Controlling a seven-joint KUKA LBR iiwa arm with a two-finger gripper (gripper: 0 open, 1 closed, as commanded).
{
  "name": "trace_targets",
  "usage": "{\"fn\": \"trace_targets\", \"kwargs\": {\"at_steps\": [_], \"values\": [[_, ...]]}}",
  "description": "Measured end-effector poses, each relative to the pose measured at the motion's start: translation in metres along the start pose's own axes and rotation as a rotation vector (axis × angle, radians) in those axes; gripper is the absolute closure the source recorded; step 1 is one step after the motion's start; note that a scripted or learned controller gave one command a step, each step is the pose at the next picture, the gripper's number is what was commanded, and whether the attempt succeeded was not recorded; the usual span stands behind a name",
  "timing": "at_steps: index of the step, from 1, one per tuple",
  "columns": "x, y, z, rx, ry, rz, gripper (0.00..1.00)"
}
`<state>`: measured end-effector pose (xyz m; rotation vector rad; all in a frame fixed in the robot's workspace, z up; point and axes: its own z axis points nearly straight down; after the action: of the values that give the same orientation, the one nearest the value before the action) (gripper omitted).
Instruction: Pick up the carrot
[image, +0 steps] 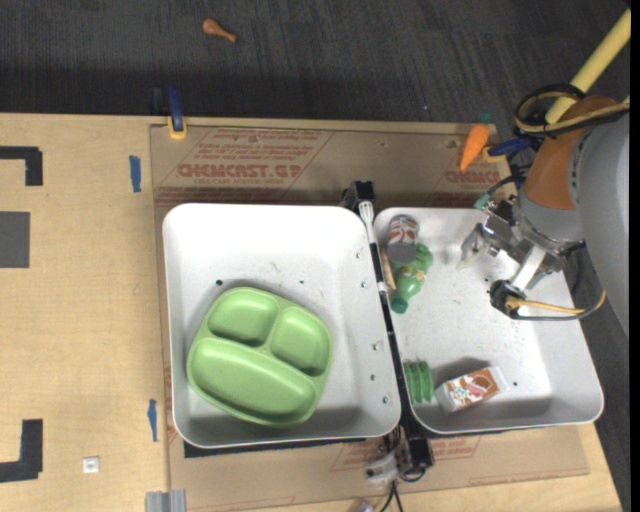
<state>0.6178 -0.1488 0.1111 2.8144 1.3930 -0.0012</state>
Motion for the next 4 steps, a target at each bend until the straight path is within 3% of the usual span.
{"fn": "trace_targets", "kwargs": {"at_steps": [1, 2, 3, 4], "values": [[0.055, -0.009, 0.023, -0.004, 0.005, 0.358, 0.0], [0.059, 0.003, 0.007, 0.001, 0.001, 0.425, 0.0], [0.029, 0.022, -0.059, 0.002, 0.0, 0.712, 0.0], [-0.026, 0.066, -0.01, 0.005, -0.001, 0.678, 0.0]]}}
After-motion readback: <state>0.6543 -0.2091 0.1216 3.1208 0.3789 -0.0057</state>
